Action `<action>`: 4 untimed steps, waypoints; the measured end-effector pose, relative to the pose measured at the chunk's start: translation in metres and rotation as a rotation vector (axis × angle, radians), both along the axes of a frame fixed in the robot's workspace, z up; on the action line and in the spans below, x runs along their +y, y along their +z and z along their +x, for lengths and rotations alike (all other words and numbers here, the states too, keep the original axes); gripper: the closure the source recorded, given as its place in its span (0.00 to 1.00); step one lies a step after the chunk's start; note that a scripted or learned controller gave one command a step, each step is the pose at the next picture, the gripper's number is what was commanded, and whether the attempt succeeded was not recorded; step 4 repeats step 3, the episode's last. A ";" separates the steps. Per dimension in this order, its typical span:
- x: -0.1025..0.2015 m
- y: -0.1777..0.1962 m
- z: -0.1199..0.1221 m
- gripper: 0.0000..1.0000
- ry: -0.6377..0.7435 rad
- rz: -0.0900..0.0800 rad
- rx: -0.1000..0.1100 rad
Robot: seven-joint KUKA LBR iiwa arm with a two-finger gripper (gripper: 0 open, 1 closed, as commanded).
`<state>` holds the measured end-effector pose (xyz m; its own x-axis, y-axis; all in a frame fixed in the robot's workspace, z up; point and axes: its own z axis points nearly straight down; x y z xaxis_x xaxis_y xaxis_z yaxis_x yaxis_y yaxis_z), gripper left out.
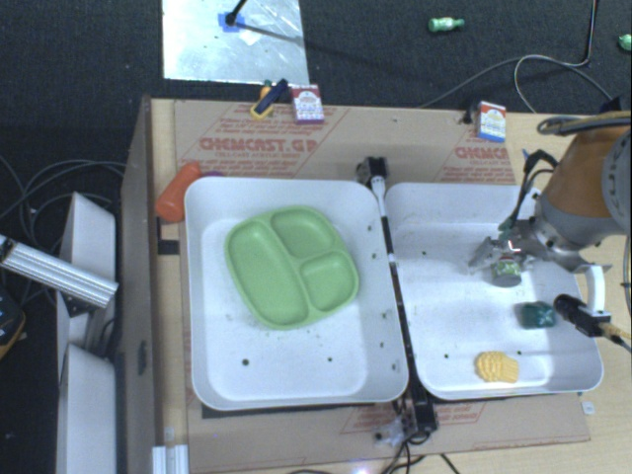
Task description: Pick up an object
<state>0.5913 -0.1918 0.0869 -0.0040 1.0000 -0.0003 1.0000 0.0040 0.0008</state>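
- Surface [296, 131]: cardboard sheet with red print, carrying both white bins side by side.
- Left bin [212, 363]: holds a green divided plate [291, 265], three compartments, lying flat and slightly rotated, roughly centred in the bin.
- Right bin [434, 363]: this is where I'm working. A black divider strip [392, 265] runs between the two bins.
- My arm [592, 191]: comes in from the right, orange band above the wrist, grey body over the right bin's far right corner.
- My claw [506, 262]: low over the upper middle of the right bin, at or close to the bin floor. Cannot tell how the tips are set, they blur into the metal. Cannot tell whether anything is gripped.
- Yellow corn-like object [497, 366]: lying on the right bin floor near the front edge, well apart from my claw.
- Small dark teal object [537, 314]: right bin, right side, between my claw and the yellow piece, just beside a black part of my arm. Apart from the claw.
- Orange object [178, 190]: outside the left bin, against its far left corner.
- Two small red-and-white boxes: one [308, 104] at the far edge of the surface beside a yellow-and-black item [269, 97], another [491, 121] behind the right bin.
- Shiny metal sheet [234, 26] on the dark floor beyond the surface.
- Small green item [445, 25] on the floor, far back.
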 end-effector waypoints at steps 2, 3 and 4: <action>0.065 0.156 0.015 1.00 0.001 0.000 -0.007; 0.124 0.149 0.003 1.00 0.001 0.001 -0.001; 0.124 0.149 0.003 1.00 0.001 0.001 -0.001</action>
